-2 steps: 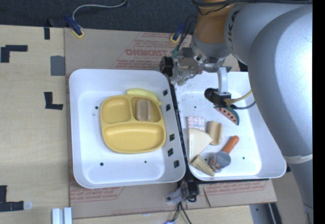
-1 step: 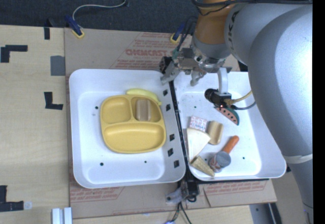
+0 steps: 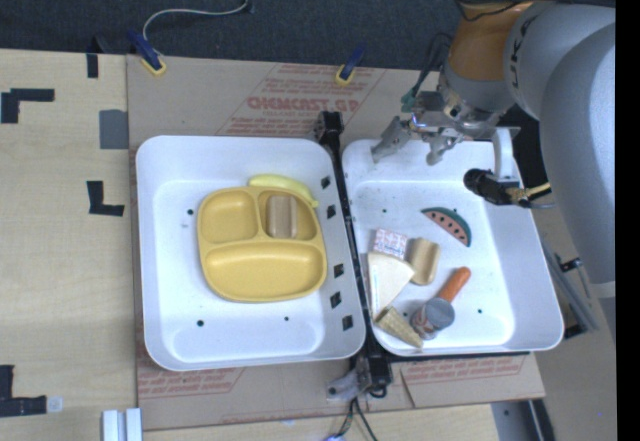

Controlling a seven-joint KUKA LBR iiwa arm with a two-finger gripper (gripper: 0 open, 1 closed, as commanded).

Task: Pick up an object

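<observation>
Nearest the camera, at the front of the right bin [image 3: 520, 314], the small things lie crowded; a crumbly wedge [image 3: 397, 327] touches a grey disc [image 3: 436, 314], and an orange carrot [image 3: 453, 283] runs up from that disc at a slant; just behind them a pale cheese wedge [image 3: 388, 276] leans against a tan bread-like piece [image 3: 424, 260], with a small printed packet [image 3: 390, 243] touching the cheese at its far corner. This heap would be a poor first choice, I judge; fingers closing here are likely to nudge a neighbour or catch two things at once.

Further back, a watermelon slice [image 3: 447, 224] lies alone on bare white floor, well apart from the heap and nearer the arm; it looks the easiest pick, provided the fingers straddle its narrow width rather than its long curve, and come down square so the flat piece is not pushed away. The carrot is the second choice; grip it across its shaft, at the end away from the disc.

In the left bin [image 3: 160, 259] a yellow divided plate [image 3: 262, 259] holds a brownish piece [image 3: 281, 216] in one far compartment; it is farther from the arm.

Farthest, above the back rim of the right bin, the gripper [image 3: 414, 147] hangs with its fingers apart and nothing between them; it should travel forward over the slice before lowering toward the surface.
</observation>
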